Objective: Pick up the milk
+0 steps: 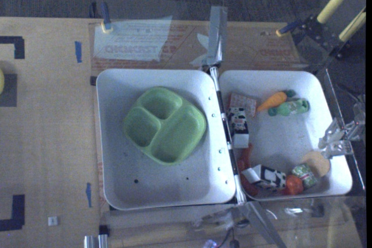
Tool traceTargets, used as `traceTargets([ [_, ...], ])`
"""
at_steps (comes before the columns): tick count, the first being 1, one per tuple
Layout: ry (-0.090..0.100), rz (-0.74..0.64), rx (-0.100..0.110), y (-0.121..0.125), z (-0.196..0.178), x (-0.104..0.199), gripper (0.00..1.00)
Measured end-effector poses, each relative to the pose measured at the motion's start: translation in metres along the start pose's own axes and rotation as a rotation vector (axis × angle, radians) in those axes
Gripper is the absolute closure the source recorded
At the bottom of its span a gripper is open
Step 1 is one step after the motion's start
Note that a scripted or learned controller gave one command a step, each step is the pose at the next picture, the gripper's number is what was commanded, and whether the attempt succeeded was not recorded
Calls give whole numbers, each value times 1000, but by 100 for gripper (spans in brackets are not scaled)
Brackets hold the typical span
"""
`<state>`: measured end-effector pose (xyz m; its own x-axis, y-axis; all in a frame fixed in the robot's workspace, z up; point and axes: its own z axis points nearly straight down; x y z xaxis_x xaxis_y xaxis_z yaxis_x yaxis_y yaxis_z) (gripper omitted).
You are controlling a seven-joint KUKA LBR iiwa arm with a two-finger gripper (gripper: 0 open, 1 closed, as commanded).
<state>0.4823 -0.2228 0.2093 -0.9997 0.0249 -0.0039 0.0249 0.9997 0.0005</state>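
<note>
A small milk carton (238, 124) with black cow patches lies against the left wall of the right bin (302, 79). A second cow-patterned carton (268, 176) lies on its side near that bin's front edge. My gripper (336, 140) is at the right rim of the right bin, well to the right of both cartons and touching neither. Nothing shows in its grasp.
The right bin also holds a carrot (272, 101), a green toy (292, 106), a pinkish packet (243, 104), a red piece (246, 161), a tomato (293, 184) and a tan round piece (317, 163). A green divided plate (165, 125) sits in the left bin (116, 171).
</note>
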Motion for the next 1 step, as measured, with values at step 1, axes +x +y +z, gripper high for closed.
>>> traceTargets([
  [1,-4,2,-1,0,-9,-3,100],
])
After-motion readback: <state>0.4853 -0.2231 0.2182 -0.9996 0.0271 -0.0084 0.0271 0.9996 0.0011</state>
